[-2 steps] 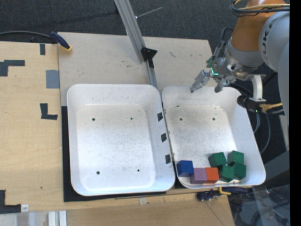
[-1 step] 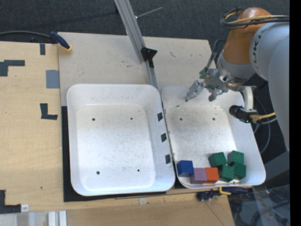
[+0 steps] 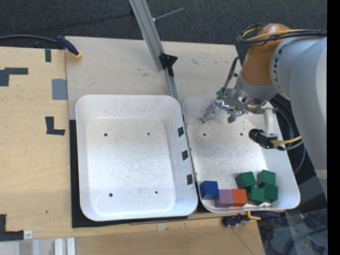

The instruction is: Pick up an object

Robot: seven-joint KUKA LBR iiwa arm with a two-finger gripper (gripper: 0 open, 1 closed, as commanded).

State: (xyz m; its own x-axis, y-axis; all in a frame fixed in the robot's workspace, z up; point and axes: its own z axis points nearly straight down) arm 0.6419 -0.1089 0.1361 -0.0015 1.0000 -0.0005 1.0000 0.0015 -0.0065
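Blocks (image 3: 241, 191), small coloured cubes, crowd smooth white bin (image 3: 223, 147).

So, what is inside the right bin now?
The right bin holds blocks crowded at its near edge: a blue block, a purple block, an orange block and several green blocks. The gripper hangs over its far end, covering part of the floor.

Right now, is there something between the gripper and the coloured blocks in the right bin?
Nothing visible stands between them. The gripper hangs over the far end of the shallow white right bin, and bare bin floor lies between it and the small coloured blocks clustered at the near end: blue, purple, orange and green.
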